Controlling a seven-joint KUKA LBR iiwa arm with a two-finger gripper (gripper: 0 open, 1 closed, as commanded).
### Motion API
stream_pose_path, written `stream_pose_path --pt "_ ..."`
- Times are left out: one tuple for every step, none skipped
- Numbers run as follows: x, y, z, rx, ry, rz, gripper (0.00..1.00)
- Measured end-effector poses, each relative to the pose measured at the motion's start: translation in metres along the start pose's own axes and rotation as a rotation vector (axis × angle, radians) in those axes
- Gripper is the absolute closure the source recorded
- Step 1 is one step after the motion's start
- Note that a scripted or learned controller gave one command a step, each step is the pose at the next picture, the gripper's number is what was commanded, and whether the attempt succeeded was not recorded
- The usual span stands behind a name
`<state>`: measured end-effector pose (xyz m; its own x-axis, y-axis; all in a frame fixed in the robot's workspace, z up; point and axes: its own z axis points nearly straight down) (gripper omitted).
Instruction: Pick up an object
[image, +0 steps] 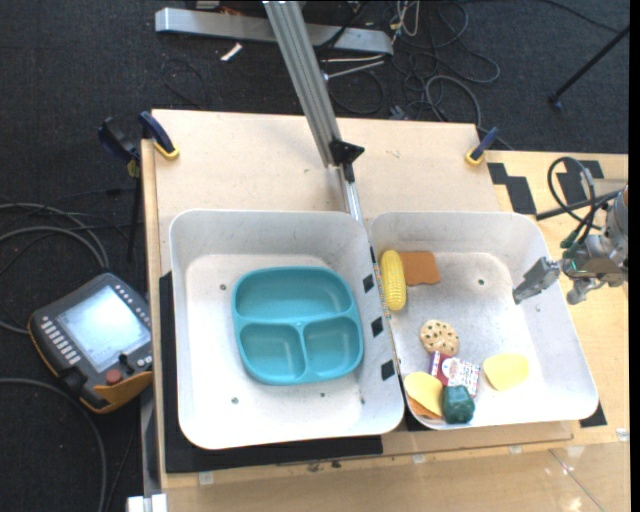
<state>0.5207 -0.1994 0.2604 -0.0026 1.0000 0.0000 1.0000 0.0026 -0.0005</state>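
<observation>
Gripper (553, 283) hovering at the right bin's (560, 330) right edge, nothing between my fingers.

I am reaching in from the right, and my two fingers are standing apart, one dark finger (534, 280) pointing down over the bin's rim. Inside this bin, the objects are lying well apart from me: a corn cob (393, 279) touching an orange-brown block (420, 268) near the dividing wall, a cookie (438, 335) in the middle, and near the front rim a small red-and-white packet (460, 373), a green piece (458, 404), an orange slice (423, 394) and a yellow piece (506, 371). A teal divided tray (297, 324) is sitting in the left bin (200, 300) on the table (250, 160).
</observation>
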Motion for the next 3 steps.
stream_pose_path --pt "0.000 0.000 0.000 0.000 0.000 0.001 0.00" --pt "-0.005 0.008 0.054 0.004 0.001 0.002 0.00" --pt "-0.004 0.010 0.118 0.006 0.002 0.002 0.00"
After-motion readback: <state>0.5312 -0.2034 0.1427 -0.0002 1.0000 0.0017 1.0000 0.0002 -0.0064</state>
